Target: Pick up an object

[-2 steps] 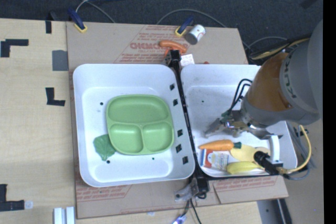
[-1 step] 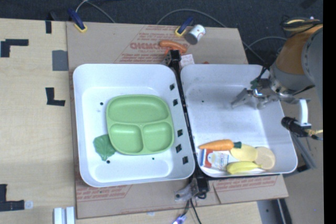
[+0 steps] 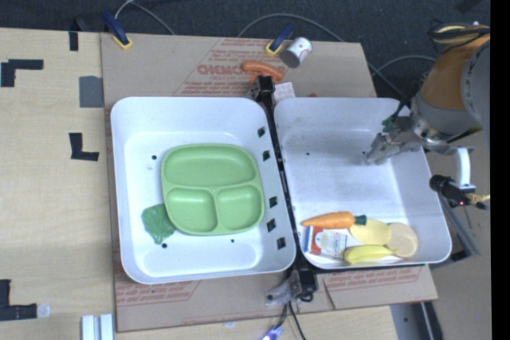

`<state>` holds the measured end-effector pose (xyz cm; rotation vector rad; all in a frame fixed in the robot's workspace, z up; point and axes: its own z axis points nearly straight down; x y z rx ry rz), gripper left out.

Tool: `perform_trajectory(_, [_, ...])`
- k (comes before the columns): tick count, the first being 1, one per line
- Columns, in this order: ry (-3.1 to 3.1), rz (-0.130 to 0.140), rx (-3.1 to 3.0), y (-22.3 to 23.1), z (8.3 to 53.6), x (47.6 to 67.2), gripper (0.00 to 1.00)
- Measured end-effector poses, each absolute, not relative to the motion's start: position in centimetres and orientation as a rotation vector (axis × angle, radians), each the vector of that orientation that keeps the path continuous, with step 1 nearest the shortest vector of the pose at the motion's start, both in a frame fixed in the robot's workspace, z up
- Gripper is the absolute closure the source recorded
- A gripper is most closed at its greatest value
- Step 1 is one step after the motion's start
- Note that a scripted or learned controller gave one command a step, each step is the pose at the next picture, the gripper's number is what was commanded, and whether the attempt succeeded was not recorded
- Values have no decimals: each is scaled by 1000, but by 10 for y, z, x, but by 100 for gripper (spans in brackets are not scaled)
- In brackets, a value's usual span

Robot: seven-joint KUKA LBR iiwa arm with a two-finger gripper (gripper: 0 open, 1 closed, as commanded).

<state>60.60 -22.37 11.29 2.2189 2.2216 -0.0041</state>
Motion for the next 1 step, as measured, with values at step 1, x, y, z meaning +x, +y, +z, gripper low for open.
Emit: perform_trajectory(1, [2222,4,2216,-177,87,650,100])
